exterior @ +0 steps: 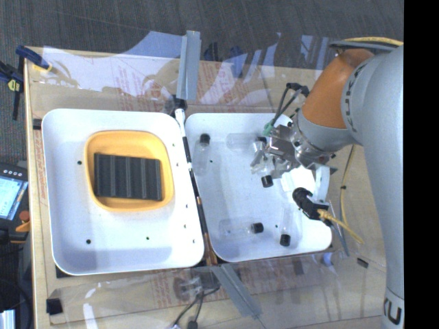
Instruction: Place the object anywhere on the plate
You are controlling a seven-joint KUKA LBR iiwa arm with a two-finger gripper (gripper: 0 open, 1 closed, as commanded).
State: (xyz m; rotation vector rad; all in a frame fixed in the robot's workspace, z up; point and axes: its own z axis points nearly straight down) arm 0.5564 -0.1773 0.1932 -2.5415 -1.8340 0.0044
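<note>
You see a wooden bench (103,290) on dark carpet. The yellow plate (129,142), with its dark ribbed centre, lies in the left bin (62,245). The gripper (269,157) is over the right bin (233,184).

Two white bins (62,252); yellow-orange plate (127,171) with a dark grey ribbed centre; small clear objects (255,228) capped in black; grey arm (384,115) with an orange band (328,94); pale tan bench (89,81); dark grey floor (137,5).
</note>
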